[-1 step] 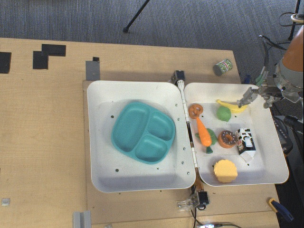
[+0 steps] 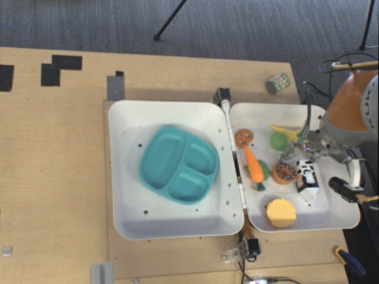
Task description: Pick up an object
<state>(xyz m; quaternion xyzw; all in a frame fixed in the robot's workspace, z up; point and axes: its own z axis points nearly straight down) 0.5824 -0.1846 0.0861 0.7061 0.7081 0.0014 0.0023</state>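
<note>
In the left bin (image 2: 124,176) lies a teal divided plate (image 2: 179,164). Right of the plate, the arm (image 2: 355,108) hangs its gripper (image 2: 296,152) over the right bin's (image 2: 331,220) toys; its grip cannot be told. Nearer the plate: yellow block (image 2: 280,212), carrot (image 2: 254,167).

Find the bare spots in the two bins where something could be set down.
Left bin: bare strips around the teal tray. Right bin: a patch between the carrot and yellow block. Crowded around the donut and gripper.
</note>
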